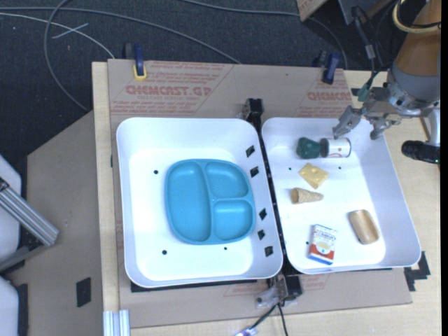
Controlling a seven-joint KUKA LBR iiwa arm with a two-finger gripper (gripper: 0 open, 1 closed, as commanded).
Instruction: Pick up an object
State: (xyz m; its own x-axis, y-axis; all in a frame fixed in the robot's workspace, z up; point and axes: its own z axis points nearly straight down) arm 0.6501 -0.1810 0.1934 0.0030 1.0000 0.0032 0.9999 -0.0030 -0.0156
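In the right-hand bin, near its far rim, the gripper hangs with its two fingers spread apart and nothing between them. One fingertip sits just above a small white bottle lying on its side, which touches a dark green lump to its left. Toward the near side of these lie a pale yellow wedge and, just beyond it, a tan cone-shaped piece; the two are close but apart. Further toward the near rim rest a small red, white and blue carton and, to its right, a light brown bread-like roll, well apart from the gripper. None of these things lies between the fingers. The left-hand bin holds a blue divided plate with three compartments, set roughly in its middle. Both bins sit on a brown board fixed by blue clamps at its far edge, and grey cables trail across the dark floor beyond.
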